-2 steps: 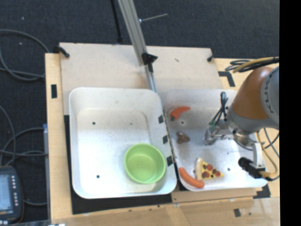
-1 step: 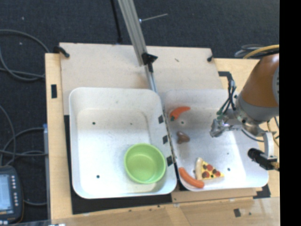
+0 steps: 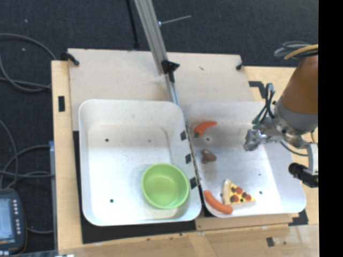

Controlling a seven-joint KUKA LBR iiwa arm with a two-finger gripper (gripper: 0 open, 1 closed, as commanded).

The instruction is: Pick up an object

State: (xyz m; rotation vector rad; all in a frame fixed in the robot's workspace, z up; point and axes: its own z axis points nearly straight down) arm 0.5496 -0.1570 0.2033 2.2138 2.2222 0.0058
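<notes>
The claw point(image 3: 254, 141) hangs over the right bin point(image 3: 278, 186) near its far right side; whether it is spread or pressed together cannot be told. Toward the bin's left edge lie an orange carrot point(image 3: 204, 127) and a brown lump point(image 3: 208, 156), probably light, stiff, slick toys. The carrot's narrow middle looks the surest hold.

**Open floor mid-bin, clutter along the left wall**

Below me the right bin's point(image 3: 278, 189) floor lies bare. The carrot point(image 3: 204, 127), brown lump point(image 3: 208, 156), pizza slice point(image 3: 236, 193) and sausage point(image 3: 217, 202) crowd its left side and near corner.
</notes>
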